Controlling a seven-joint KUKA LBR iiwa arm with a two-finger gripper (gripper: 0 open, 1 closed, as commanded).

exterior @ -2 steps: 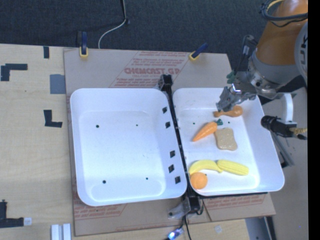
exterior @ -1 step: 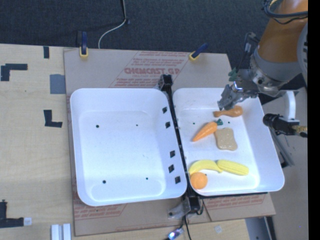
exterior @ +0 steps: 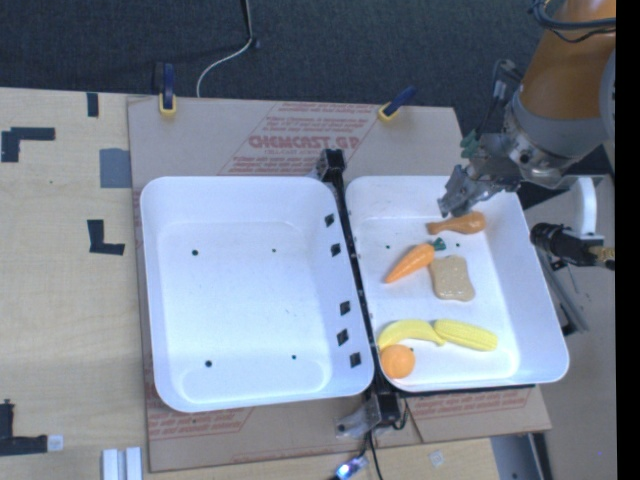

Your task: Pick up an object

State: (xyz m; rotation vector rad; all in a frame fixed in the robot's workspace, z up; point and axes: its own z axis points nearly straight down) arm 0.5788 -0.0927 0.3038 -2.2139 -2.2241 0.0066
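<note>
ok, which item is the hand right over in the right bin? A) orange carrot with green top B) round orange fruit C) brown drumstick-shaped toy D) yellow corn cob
C: the hand sits at the far side of the right white bin, directly above the brown drumstick-shaped toy; the orange carrot with green top, yellow corn cob and round orange fruit lie nearer the camera.

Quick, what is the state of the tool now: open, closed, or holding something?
Tool: cannot be told; it hangs over the right bin, just above the drumstick-shaped toy.
</note>
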